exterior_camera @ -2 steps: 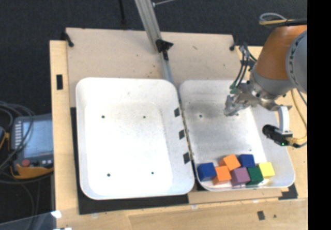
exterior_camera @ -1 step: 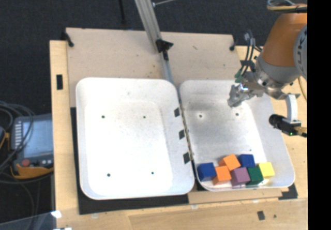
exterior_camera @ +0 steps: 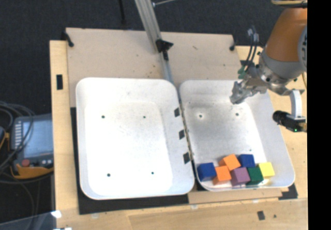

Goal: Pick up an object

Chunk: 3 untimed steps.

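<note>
Several small coloured cubes lie bunched at the near edge of the right bin: a blue cube, an orange cube, another orange cube, a purple cube, a green cube, a dark blue cube and a yellow cube. My gripper hangs over the far right part of that bin, well away from the cubes, with nothing visible between its fingers.
The left bin sits beside the right one, joined by small black clips. A slanted aluminium post rises from behind the bins. A control pendant with cables lies off the bench's left side.
</note>
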Available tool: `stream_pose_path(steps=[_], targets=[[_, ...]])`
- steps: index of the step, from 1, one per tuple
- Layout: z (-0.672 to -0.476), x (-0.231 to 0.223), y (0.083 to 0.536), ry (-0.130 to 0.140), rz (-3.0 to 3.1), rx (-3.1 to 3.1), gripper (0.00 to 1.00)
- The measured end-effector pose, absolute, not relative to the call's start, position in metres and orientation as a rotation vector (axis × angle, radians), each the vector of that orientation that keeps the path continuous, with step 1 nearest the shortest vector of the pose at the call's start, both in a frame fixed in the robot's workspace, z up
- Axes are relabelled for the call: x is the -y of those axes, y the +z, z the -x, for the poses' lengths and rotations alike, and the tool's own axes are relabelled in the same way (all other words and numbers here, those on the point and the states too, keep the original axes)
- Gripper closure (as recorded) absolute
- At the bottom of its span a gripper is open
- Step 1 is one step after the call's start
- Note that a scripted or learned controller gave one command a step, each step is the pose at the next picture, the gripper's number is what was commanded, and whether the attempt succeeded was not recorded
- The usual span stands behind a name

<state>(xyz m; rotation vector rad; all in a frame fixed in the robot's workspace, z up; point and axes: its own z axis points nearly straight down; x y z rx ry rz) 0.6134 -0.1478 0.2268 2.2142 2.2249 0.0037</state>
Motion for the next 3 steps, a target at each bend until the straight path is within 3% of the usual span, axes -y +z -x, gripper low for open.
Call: stream_pose_path(steps=[1, 3], targets=[[-0.603, 0.093, 0.232, 0.002, -2.214, -2.229, 1.00], [-0.548, 0.008, 0.227, -0.001, -2.216, -2.228, 1.00]])
